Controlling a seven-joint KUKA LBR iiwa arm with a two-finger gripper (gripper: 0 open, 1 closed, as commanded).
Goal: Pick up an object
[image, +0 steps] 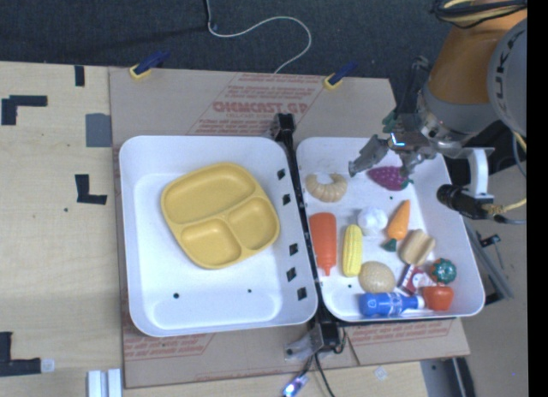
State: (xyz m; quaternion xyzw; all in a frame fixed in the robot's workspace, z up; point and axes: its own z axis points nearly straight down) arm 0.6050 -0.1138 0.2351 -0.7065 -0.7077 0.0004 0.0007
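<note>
Hovering at the right bin's (476, 298) far edge, gripper (384, 160) fingers spread open, holding nothing. Purple grapes (390, 178) lie just beneath, croissant (327, 186) nearby.

One fixed camera hangs above the worktop (51, 216) and looks down at a slant, far enough back to take in both white bins whole: the left bin (137, 241) and the right bin (462, 301). Dark floor runs along the top edge, and the arm (479, 53) enters at right.
</note>
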